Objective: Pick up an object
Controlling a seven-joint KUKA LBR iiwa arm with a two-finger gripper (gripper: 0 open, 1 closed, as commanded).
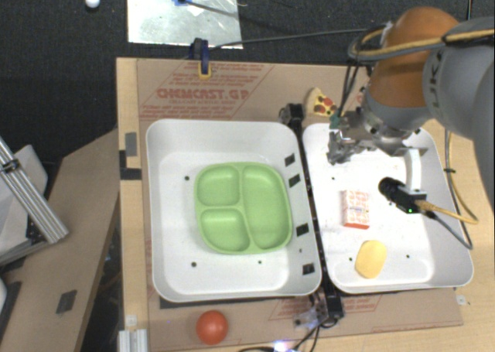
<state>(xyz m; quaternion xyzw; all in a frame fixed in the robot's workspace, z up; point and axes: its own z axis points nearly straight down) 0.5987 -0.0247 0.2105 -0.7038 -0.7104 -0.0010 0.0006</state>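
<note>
The right bin (445,258) holds a small white box with red print (356,209) near its middle. A yellow rounded object (371,258) lies near that bin's front edge. My gripper (338,149) hangs over the far left part of the right bin, well behind the box and apart from it. The grey arm with its orange band (406,56) reaches in from the upper right.
A green divided tray (241,207) lies in the left bin (166,188). On the bench outside the bins are a pizza-slice toy (319,100) behind the right bin and a red ball (211,326) in front of the left bin.
</note>
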